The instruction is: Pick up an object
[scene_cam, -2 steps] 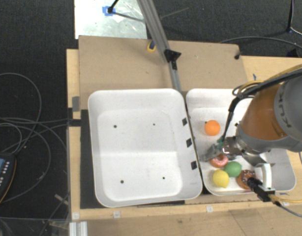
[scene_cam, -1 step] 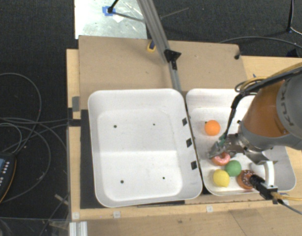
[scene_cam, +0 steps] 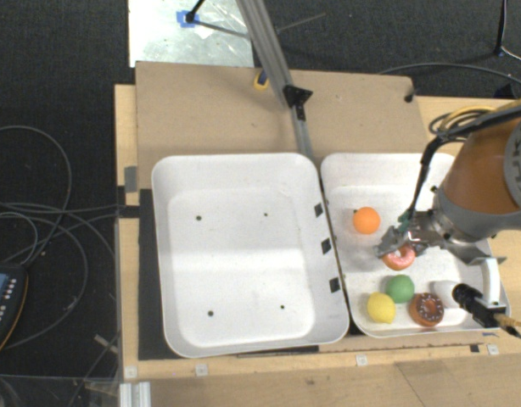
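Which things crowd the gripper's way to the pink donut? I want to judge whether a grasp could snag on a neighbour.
Nothing visible stands between them: the gripper is right over the pink donut in the right bin. The green ball lies just below the donut, the orange ball up-left, apart.

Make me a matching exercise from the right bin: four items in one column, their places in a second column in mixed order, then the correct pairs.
Items:
1. orange ball
2. pink donut
3. yellow lemon
4. chocolate donut

Places:
A. at the near wall, left of the green ball
B. right under the end effector
C. alone, farthest toward the bin's back
D. near wall, right of the green ball

Pairs: 1-C, 2-B, 3-A, 4-D
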Controlling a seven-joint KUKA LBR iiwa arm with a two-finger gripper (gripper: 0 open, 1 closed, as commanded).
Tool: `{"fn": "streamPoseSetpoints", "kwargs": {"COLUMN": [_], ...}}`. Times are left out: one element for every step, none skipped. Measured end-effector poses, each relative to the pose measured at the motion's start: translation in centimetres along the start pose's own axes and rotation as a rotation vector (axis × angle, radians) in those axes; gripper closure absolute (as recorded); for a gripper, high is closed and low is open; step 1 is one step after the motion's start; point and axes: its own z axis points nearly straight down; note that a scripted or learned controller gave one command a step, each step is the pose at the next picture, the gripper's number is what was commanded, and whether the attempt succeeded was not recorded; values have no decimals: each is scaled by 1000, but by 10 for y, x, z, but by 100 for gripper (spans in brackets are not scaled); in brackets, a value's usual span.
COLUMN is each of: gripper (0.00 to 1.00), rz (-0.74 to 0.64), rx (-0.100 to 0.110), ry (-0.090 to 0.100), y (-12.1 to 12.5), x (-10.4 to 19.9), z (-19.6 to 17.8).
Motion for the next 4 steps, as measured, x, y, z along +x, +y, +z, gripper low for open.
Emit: {"fn": "streamPoseSetpoints", "kwargs": {"gripper": [100,100,100,100], "rz": [-1,-2,-2,-6], "rx": [-2,0,2,3], "ry": [-1,0,1,2], "y": [0,2,4,39], "x": [-9,-10,-10,30], "z": [-60,-103,-129,-127]}}
